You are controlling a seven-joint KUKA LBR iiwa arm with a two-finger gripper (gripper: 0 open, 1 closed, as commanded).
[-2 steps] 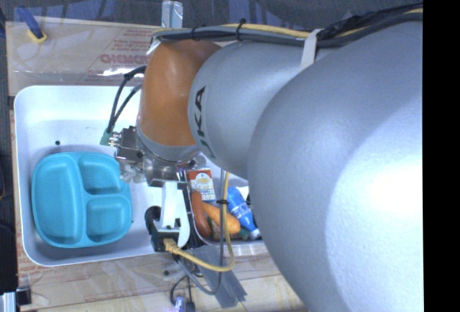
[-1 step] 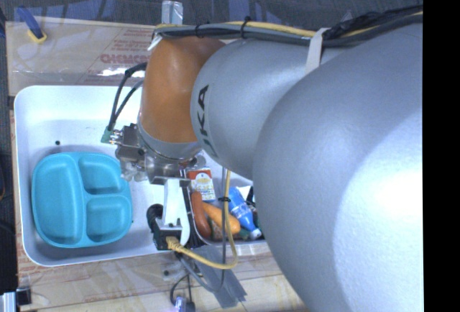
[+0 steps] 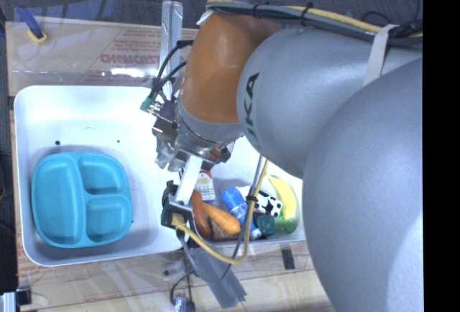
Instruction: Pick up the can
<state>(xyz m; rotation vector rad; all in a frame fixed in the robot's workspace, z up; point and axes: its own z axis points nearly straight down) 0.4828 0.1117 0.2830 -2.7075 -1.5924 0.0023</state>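
1. The gripper (image 3: 191,159) hangs over the left end of the right bin (image 3: 266,244). The can (image 3: 205,187), my best guess being the red-and-white labelled thing, sits just below it in the view, practically under the wrist
2. Can't tell if the gripper is released or clenched because the arm's bulk hides that
3. The can's long axis is hard to read, too much of it is covered
4. Crowding it: an orange carrot-like thing (image 3: 215,221) touching its near side, a blue bottle (image 3: 234,200) just beside it, and a banana (image 3: 284,195) further right
5. The blue tray (image 3: 83,195) in the left bin (image 3: 29,109) is well apart, so no bother
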